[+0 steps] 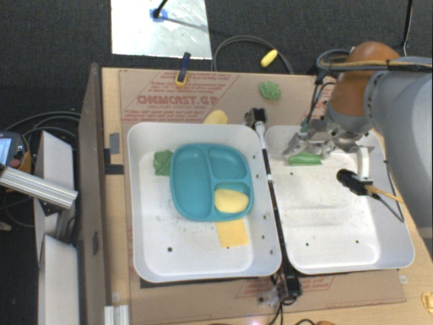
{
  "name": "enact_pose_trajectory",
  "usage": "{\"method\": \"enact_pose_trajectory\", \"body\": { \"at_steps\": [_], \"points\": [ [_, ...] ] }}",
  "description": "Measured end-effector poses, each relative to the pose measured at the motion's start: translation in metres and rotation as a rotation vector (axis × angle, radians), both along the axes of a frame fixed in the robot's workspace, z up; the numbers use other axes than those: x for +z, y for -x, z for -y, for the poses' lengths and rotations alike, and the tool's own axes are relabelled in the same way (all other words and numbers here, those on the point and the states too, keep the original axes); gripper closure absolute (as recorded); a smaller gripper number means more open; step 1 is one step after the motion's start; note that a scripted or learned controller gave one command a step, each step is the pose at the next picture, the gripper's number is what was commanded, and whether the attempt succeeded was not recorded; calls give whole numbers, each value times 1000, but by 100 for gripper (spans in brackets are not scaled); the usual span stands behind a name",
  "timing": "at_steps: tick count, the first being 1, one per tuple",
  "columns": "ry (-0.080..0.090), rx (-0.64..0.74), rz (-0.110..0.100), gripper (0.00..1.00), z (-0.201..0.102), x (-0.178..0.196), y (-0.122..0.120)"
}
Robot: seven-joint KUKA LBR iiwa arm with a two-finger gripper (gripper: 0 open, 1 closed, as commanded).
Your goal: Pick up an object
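Green stick [304, 159] flat, long axis left-right, beside tool [310, 145].

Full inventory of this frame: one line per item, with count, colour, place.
left bin: 1, white, on bench
right bin: 1, white, beside it
divided plate: 1, teal, in left bin
lump: 1, yellow, in plate's near-right compartment
leafy piece: 1, green, left bin, at plate's left edge
flat square: 1, yellow, left bin, in front of plate
long piece: 1, green, right bin, far end
rounded piece: 1, yellow, behind left bin
bumpy piece: 1, green, on cardboard behind bins
arm: 1, grey, orange band, from right
tool: 1, grey, at long piece
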State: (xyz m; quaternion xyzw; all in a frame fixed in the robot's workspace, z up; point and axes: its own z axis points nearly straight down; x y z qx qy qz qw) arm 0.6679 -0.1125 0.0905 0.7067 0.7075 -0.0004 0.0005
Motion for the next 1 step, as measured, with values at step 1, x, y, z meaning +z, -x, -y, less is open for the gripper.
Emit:
{"method": "enact_pose_trajectory", "body": {
  "at_steps": [1],
  "points": [
    [-1, 1, 5, 100, -1, 16, -1]
  ]
}}
